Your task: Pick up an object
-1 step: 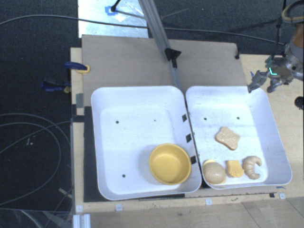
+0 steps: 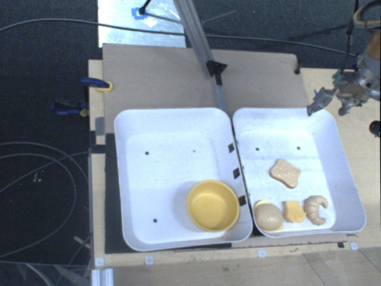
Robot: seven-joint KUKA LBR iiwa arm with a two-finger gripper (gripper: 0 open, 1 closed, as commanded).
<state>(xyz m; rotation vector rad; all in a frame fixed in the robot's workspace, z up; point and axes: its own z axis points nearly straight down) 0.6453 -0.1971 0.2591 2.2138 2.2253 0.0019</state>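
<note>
My gripper (image 2: pixel 331 102) hangs with fingers spread and empty over the far right corner of the right bin (image 2: pixel 340 145). The bread slice (image 2: pixel 285 173) lies mid-bin; the croissant (image 2: pixel 316 210) hugs the near wall, risking a scrape.

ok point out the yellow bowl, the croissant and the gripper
yellow bowl (image 2: pixel 213 205): camera view, inside of the bowl
croissant (image 2: pixel 316 210): camera view, middle of its curve
gripper (image 2: pixel 331 102): camera view, midway between the fingertips
</note>
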